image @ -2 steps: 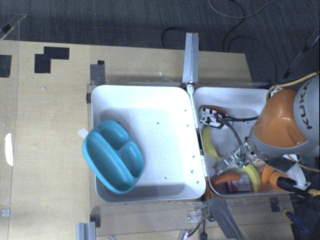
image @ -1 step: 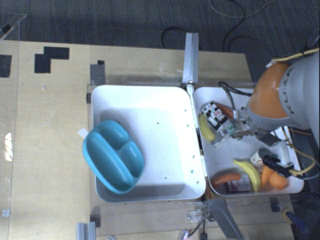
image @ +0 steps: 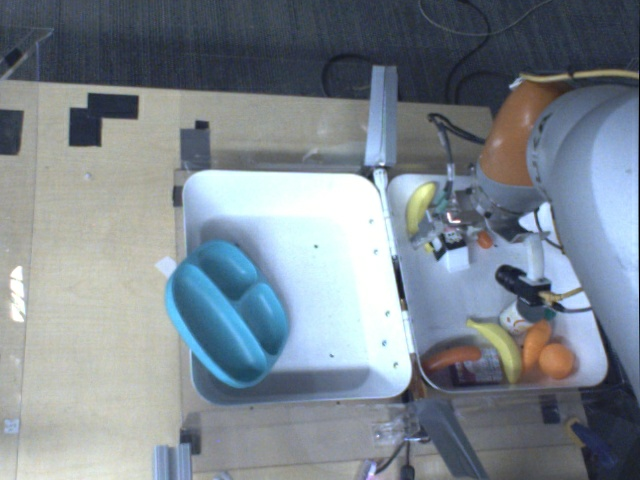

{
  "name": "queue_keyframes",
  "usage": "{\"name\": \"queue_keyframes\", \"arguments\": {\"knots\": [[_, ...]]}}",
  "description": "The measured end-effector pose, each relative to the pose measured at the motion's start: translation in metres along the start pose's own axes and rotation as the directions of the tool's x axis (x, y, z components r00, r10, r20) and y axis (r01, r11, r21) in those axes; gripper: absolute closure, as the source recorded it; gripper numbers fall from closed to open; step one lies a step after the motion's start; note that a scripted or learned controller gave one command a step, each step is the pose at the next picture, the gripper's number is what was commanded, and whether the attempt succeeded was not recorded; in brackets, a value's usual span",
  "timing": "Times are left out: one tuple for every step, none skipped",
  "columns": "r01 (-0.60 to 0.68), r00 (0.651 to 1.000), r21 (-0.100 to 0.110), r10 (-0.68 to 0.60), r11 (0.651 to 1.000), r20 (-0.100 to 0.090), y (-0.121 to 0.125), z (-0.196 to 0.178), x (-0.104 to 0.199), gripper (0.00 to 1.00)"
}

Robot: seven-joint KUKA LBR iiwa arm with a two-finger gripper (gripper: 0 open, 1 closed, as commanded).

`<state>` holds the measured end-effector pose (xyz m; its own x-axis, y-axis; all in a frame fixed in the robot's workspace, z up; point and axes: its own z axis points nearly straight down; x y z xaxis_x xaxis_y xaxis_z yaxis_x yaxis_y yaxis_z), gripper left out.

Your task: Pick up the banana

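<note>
Two bananas lie in the right bin (image: 590,340). One yellow banana (image: 420,208) rests in the bin's far left corner, curved along the wall. My gripper (image: 443,236) hangs just to the right of it, very close, and I cannot tell whether it touches the fruit. A second banana (image: 501,345) lies near the front of the same bin, among other food items and well away from the gripper.
Beside the front banana sit an orange (image: 556,361), a carrot-like orange piece (image: 537,338), a red sausage (image: 452,355) and a dark packet (image: 480,372). The left bin (image: 300,208) holds a blue divided plate (image: 228,313) at its front left. The arm covers the right bin's far right.
</note>
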<state>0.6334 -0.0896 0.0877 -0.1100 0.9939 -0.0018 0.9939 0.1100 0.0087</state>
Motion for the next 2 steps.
{"name": "queue_keyframes", "arguments": {"knots": [[-0.028,1.000,0.030,0.029,0.999,-0.009,0.0287,0.0034,-0.0248,0.00],[-0.028,1.000,0.029,0.029,0.999,-0.008,0.0288,0.0035,-0.0252,0.00]]}}
